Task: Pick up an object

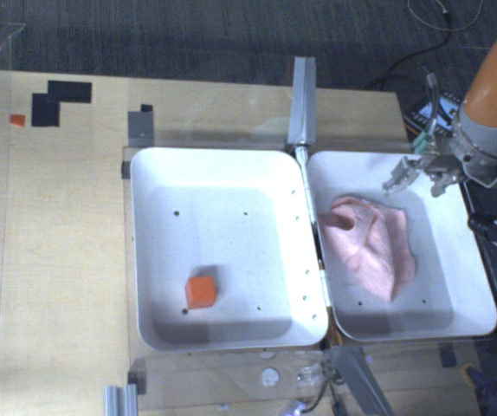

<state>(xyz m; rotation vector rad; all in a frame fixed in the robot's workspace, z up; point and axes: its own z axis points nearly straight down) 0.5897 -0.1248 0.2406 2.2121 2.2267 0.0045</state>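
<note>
Pink cloth (pixel 372 243) crumpled in right bin (pixel 465 315), below empty, spread-fingered end effector (pixel 419 180).

no readable text, label, brand or number on anything in view

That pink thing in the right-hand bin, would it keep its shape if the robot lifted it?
Probably not. The pink cloth lies crumpled in soft folds, so it would likely droop from wherever it is pinched. It looks thin, hence probably light. Lying flat, it should not roll.
</note>
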